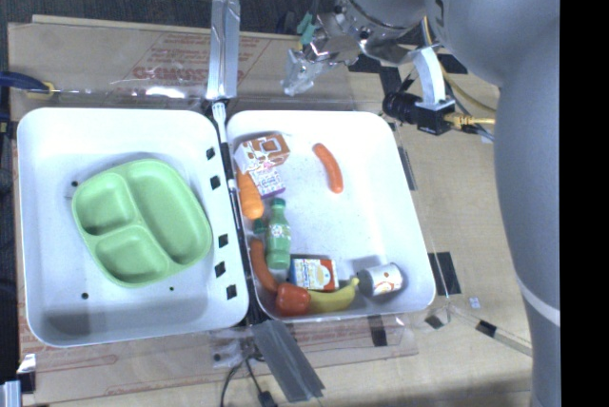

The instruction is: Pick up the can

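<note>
Grey arm (495, 6) with orange band fills upper right of frame, closest to lens. Claw (303, 72) hangs above the worktop (457, 205) just past the right white bin's (404, 205) top edge, fingers apart, nothing between them. Small silver can with red-and-white label (383, 281) lies on its side in that bin's lower right corner, touching the yellow banana (333, 298). Orange sausage (328, 166) sits alone, upper middle. Green divided plastic tray (143, 220) sits in left white bin (38, 205).
</note>
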You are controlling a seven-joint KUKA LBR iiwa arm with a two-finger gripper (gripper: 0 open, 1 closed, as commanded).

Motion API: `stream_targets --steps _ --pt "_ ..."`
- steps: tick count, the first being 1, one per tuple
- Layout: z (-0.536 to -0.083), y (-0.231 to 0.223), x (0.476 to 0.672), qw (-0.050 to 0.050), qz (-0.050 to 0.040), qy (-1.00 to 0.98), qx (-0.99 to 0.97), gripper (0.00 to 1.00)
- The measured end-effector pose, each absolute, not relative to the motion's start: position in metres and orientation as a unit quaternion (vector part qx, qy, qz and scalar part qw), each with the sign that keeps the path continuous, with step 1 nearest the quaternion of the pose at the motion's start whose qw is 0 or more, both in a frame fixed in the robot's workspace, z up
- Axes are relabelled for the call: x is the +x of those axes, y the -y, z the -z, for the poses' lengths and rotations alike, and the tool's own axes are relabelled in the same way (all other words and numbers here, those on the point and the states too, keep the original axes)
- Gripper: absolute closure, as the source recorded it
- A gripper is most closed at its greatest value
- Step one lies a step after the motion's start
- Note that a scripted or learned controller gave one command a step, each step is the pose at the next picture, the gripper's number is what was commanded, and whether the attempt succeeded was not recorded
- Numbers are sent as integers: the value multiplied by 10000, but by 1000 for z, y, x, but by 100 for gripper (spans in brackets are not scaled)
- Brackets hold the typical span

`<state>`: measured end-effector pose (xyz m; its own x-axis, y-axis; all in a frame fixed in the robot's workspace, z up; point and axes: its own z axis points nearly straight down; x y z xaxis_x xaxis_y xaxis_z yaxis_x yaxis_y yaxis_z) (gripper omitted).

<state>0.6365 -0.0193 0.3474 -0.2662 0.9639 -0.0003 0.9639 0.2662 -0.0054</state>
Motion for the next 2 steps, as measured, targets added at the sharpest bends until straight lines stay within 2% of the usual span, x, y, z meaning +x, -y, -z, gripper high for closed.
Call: stream_targets --steps 1,2 --pt "-284 -34 657 33 -44 7574 -6529 100" --pt "-346 34 658 18 -26 7657 -6432 100"
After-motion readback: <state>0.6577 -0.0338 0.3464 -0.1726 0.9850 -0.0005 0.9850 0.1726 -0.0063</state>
